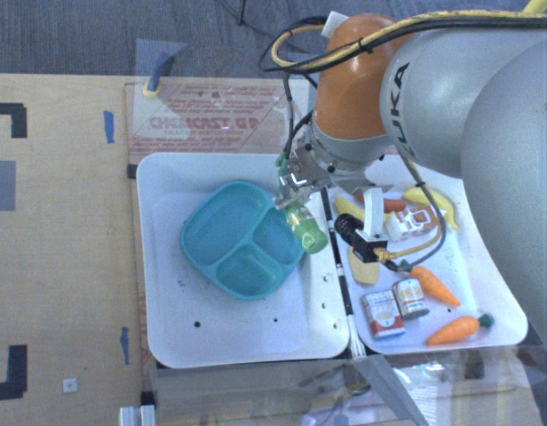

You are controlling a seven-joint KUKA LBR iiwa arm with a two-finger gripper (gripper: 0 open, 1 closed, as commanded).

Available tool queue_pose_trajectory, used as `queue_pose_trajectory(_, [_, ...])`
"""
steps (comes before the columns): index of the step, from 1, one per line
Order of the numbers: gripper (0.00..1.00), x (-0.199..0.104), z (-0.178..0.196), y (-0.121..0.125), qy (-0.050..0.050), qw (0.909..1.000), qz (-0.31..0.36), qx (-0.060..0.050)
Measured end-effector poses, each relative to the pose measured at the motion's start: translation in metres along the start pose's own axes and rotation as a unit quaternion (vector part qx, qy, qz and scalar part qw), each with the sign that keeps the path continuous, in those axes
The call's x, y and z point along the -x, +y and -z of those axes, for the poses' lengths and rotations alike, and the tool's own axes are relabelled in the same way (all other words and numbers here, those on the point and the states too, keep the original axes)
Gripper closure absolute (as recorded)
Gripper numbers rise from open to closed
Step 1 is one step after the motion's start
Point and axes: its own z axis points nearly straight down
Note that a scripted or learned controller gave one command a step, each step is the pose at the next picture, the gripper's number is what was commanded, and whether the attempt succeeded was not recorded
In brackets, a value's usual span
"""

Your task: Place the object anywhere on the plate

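Left bin point(167, 327): teal divided plate point(241, 248) sits toward its right side. Gripper point(296, 198) hangs at the plate's right rim, closed around a pale green bottle-like object point(307, 228) that overlaps the rim's edge. Right bin point(504, 313): carrots point(444, 309), small cans point(393, 307), banana point(433, 200). Judged step: carry, near delivery. Next move calls for a short shift left over a compartment, then release.
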Motion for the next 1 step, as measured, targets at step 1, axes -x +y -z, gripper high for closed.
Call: queue_pose_trajectory(1, [0.0, 0.0007, 0.0003, 0.0001, 0.0, 1.0, 0.0, 0.0])
